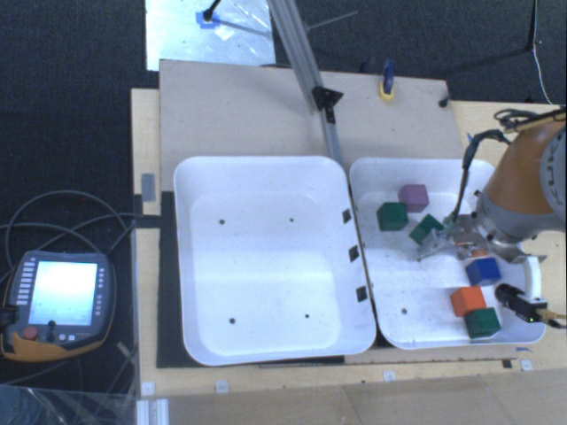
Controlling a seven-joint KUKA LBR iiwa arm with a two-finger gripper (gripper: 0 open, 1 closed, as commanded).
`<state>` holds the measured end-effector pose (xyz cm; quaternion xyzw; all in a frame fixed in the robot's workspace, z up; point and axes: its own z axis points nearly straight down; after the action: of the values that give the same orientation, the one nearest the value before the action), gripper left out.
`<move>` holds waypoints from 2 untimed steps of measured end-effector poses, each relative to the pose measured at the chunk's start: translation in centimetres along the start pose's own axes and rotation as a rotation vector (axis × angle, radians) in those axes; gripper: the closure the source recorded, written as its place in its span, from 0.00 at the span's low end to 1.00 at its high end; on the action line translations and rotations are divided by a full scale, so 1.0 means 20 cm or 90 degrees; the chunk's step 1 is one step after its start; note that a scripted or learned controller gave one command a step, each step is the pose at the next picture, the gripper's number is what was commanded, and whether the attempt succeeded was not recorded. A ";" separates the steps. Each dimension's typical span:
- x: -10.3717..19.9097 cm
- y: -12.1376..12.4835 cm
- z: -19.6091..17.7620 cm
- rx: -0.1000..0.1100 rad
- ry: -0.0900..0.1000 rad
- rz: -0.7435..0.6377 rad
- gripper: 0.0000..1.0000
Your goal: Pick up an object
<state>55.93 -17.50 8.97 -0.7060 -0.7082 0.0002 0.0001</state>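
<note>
My gripper (436, 244) reaches into the right bin (390, 326) from the right, below the orange-banded wrist (523, 184). A dark green block (426, 228) sits tilted right against the gripper's tip; whether it is gripped cannot be made out. To its left lies another green cube (392, 215), with a purple cube (414, 196) just behind it. Just right of the gripper is a blue cube (483, 270). An orange cube (467, 300) and a green cube (483, 323) lie near the bin's front right corner.
The left bin (266, 255) stands beside the right one, sharing a middle rim (354, 246). A grey pole (301, 42) slants over the bench behind the bins. A teach pendant (58, 304) lies on the floor at the left.
</note>
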 end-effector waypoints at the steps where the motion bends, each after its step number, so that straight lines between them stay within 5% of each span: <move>1: 0.00 0.01 -0.06 -0.003 0.000 -0.001 1.00; 2: -0.01 0.01 -0.28 -0.004 -0.001 -0.001 1.00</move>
<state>56.22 -17.61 14.50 -0.7057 -0.7085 -0.0014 -0.0027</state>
